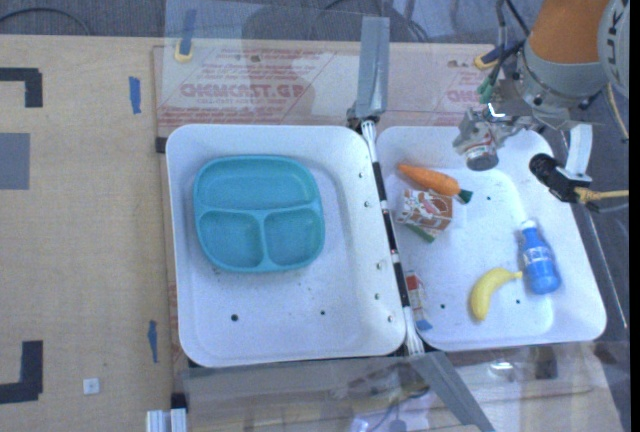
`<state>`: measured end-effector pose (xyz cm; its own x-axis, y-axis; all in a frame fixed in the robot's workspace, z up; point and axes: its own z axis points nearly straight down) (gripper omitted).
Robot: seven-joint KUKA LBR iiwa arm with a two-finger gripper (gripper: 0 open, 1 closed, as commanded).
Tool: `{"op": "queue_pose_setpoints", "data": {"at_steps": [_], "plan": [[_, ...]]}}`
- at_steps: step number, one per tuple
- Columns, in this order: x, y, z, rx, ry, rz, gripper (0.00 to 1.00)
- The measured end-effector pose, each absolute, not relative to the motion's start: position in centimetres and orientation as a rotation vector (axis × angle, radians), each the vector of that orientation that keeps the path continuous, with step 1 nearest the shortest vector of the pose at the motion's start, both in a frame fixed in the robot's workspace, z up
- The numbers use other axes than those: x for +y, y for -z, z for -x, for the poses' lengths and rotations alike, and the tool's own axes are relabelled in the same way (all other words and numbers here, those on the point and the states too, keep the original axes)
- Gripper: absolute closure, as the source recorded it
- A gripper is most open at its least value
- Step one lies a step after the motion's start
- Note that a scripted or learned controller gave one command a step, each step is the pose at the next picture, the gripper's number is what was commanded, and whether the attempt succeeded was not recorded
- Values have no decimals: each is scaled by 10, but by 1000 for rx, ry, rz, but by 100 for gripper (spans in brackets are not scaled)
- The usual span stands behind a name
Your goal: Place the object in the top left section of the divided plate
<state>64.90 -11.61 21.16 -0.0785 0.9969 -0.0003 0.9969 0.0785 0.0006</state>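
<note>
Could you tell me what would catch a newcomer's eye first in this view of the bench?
Probably the teal divided plate, alone in the left bin. Next, the right bin's clutter: a carrot, banana, blue bottle and small carton, with the gripper hovering over its upper edge.

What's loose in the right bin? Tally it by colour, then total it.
Orange: 1, carrot
Yellow: 1, banana
Blue: 1, bottle
Red and white: 1, carton
Total: 4
</note>
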Motion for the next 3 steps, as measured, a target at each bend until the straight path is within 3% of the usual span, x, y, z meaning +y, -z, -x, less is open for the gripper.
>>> {"op": "queue_pose_setpoints", "data": {"at_steps": [1,2,3], "plan": [[-149,-123,-648,2575,-2,-1795,100],[-31,-184,-647,2643,-2,-1695,100],[46,-184,-627,2792,0,-1443,100]]}}
